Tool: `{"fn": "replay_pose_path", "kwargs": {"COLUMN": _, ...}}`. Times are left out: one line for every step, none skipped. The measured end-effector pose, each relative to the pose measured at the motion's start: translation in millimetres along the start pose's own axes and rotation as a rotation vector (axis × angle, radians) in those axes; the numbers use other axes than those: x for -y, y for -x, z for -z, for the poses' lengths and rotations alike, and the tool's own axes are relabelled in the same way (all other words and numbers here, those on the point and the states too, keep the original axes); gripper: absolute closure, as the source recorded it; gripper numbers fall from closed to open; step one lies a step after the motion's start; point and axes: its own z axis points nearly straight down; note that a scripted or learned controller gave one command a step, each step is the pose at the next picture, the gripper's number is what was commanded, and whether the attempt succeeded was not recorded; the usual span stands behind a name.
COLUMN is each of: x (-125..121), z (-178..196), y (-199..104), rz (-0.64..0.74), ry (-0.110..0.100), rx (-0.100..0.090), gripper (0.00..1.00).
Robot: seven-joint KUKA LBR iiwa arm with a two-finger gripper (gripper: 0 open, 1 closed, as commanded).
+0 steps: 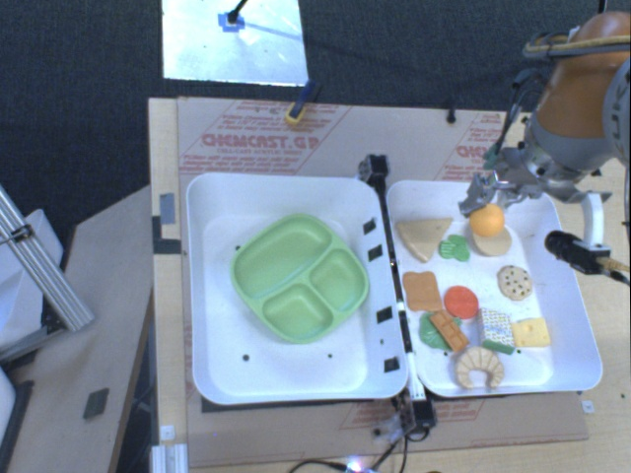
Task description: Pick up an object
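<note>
The right bin [572, 294] holds several toy foods. An orange ball [487, 221] rests at its far side, on or just above a beige round piece [494, 242]. My gripper [490, 197] hangs directly over the orange, right at its top. Whether it grips the orange is unclear from this angle. Nearby lie a tan wedge [424, 236], a small green piece [455, 248], a toast slice [422, 290], a red tomato slice [460, 301], a cookie [514, 282], a yellow cheese block [532, 332] and a croissant [479, 368].
The left bin [217, 225] carries a green divided plate [299, 279]. A black divider [386, 264] runs between the bins. A patterned packet [495, 327] and an orange stick [449, 330] lie at the front of the right bin. The arm [582, 97] stands over the bin's far right corner.
</note>
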Motion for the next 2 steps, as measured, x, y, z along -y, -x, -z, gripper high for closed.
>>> {"fn": "replay_pose_path", "kwargs": {"x": -27.2, "z": -11.1, "y": -45.2, "rz": 0.0, "ry": 0.0, "rx": -0.001, "gripper": 1.0}}
{"fn": "replay_pose_path", "kwargs": {"x": -31.3, "z": -2.1, "y": -57.6, "rz": -0.002, "ry": -0.001, "rx": 0.0, "gripper": 1.0}}
